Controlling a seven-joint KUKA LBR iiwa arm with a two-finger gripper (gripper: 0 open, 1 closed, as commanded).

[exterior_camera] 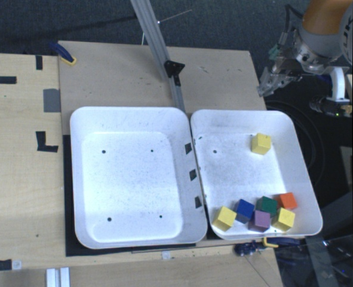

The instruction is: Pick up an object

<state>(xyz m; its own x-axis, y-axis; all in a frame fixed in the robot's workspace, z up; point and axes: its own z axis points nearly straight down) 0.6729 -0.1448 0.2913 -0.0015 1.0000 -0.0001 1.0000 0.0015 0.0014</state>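
The blocks lie in the right bin (295,137): 3 yellow, 1 blue, 1 green, 1 purple and 1 orange, 7 in all. 1 yellow block (260,143) sits alone near the bin's far right corner. The other 6 cluster along the near wall: a yellow block (224,218) at the left, the blue block (244,210) just beside it, then the purple block (261,219), the green block (267,205), another yellow block (285,219) and the orange block (287,201).

The left bin (80,124) stands beside it on the counter (116,70).

The gripper (269,84) hangs beyond the right bin's far right corner, off the counter's edge, pointing down and leftward from the arm's orange-banded wrist (325,11). Nothing sits between its tips; whether they are parted or closed cannot be told.
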